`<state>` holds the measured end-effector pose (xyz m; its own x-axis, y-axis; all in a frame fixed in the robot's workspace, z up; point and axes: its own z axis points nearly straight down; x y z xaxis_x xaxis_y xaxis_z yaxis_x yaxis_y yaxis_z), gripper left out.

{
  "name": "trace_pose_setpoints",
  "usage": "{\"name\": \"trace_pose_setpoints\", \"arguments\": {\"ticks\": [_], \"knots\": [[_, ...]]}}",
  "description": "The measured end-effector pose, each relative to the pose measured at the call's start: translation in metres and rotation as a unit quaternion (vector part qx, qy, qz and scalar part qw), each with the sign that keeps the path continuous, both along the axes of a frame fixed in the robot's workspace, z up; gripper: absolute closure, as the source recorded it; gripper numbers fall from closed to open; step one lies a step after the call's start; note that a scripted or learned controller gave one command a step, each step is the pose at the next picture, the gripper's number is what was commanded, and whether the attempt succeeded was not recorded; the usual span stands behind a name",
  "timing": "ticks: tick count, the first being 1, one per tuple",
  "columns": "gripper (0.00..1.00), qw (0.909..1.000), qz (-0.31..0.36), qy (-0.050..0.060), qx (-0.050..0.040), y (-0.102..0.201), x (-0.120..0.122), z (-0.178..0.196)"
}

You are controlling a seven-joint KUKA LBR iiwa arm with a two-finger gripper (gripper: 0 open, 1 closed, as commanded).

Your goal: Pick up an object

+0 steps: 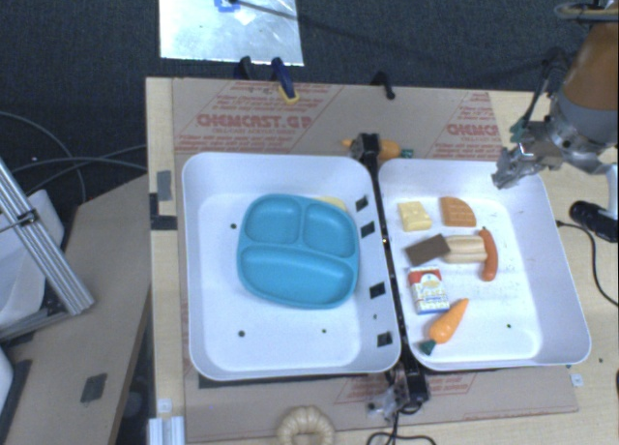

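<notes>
The right white bin [542, 269] holds small toy foods: a yellow cheese block [414, 215], an orange bread slice [457, 211], a brown chocolate piece [427, 250], a tan hot-dog bun [465, 248], a red sausage [489, 253], a red-and-white carton [427, 290] and an orange carrot [447, 321]. My gripper [510, 170] hangs over the bin's far right corner, up and to the right of the bread slice, with nothing visible between its fingers. It sits apart from all the items.
The left white bin [218, 240] holds a blue divided tray [295, 250] with a pale yellow thing peeking out behind it. A black divider with clips [379, 240] joins the bins. A small orange object [388, 150] lies behind them. Cables run at the right.
</notes>
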<state>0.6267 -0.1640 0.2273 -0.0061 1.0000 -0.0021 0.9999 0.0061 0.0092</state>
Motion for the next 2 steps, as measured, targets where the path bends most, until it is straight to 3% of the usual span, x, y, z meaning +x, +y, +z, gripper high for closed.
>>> {"name": "trace_pose_setpoints", "arguments": {"ticks": [1,2], "knots": [[1.00,1.0000,0.000,0.003,0.0004,0.000,0.001,-0.002],[1.00,1.0000,0.001,0.005,0.0015,0.037,-0.039,0.004]]}}
